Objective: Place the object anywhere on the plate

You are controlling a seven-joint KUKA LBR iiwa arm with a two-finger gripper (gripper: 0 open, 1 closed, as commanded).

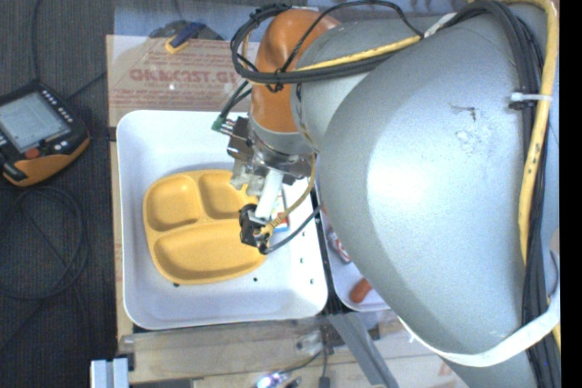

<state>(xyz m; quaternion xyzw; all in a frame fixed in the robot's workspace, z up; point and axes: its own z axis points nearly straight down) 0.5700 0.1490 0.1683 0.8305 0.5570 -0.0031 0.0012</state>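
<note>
A yellow plate (186,227) with three compartments lies in the left white bin (168,136). My gripper (247,182) hangs over the plate's right edge, by the upper right compartment, and the wrist hides its tip. I see nothing lying on the visible parts of the plate. A small orange object (361,291) peeks out from under the arm in the right bin (350,303).
The big grey arm covers nearly all of the right bin. A red and white item (338,246) shows at that bin's left wall. A handheld control pad (35,130) lies on the floor to the left. A cardboard sheet (173,77) lies behind the left bin.
</note>
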